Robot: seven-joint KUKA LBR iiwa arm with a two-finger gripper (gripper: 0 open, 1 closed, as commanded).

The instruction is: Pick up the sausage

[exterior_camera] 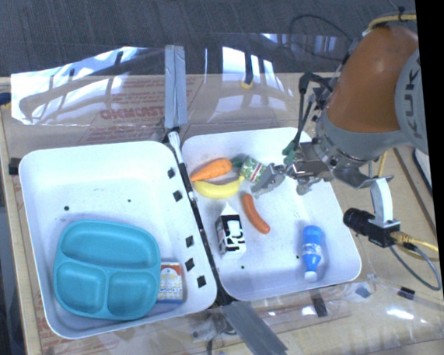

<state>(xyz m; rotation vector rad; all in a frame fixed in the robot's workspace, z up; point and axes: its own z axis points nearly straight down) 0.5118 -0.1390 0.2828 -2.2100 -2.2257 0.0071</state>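
Currently we find the sausage (255,213) lying free on the floor of the right bin (348,266), just below the banana (217,187) and beside a black-and-white carton (230,234). The gripper (278,172) hangs above and right of the sausage; we cannot tell its opening, and nothing is seen in it. We advise centring over the sausage, straddling its narrow width, clear of the carton.

Glossy moulded white plastic bins (111,164). Smooth matt teal plastic tray (106,267). Shiny orange-red sausage (255,212), waxy-looking. Clear blue-tinted plastic bottle (312,248). Bare metal on gripper (273,177). Reflective transparent sheeting (88,80) along bench's far edge.
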